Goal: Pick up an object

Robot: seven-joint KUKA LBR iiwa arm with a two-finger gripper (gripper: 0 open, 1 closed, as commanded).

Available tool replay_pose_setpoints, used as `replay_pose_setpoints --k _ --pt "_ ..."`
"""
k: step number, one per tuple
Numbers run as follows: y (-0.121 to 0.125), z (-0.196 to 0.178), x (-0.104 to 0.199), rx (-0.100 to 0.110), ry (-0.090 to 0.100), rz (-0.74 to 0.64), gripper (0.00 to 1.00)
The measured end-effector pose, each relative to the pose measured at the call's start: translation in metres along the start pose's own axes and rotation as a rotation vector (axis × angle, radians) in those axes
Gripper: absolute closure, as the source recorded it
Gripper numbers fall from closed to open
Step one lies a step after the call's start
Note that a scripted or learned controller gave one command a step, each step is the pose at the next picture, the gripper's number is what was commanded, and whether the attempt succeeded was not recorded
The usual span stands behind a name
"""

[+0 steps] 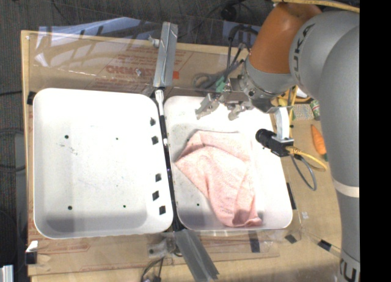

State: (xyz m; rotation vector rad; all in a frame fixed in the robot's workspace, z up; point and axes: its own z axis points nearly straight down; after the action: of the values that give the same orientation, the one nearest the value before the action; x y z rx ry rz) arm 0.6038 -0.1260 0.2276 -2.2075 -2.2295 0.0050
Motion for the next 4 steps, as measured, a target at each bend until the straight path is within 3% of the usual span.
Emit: replay_pose_setpoints --k 1,2,3,4 --pt "0.015 0.118 -0.037 0.002 0.001 -0.094 0.00" --pt "-0.030 0.137 -0.022 -0.001 0.000 -0.146 0.00" --pt "-0.029 0.127 -0.022 0.001 -0.001 -0.151 1.00" --pt "0.037 -0.027 0.003 -0.004 -0.001 -0.170 1.00"
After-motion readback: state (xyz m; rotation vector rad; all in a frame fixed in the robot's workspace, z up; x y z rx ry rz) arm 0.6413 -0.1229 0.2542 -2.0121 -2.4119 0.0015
